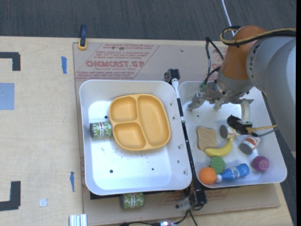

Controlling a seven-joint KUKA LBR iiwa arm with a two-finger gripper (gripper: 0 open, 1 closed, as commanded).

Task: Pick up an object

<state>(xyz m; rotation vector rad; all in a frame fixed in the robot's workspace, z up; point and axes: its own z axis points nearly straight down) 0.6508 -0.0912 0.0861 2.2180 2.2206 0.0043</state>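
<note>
While toys crowd it, gripper (206, 99) overhangs right bin (281, 166)

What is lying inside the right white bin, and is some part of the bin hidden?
The right bin holds a bread slice, banana, green ball, orange, blue bottle, purple fruit and several small items. The arm covers its far right corner.

One fixed camera sat above the bench (37, 126), looking down at a slant and far enough back to frame both the left bin (94, 173) and right bin (277, 173), the arm (263, 51) entering from the right.
</note>
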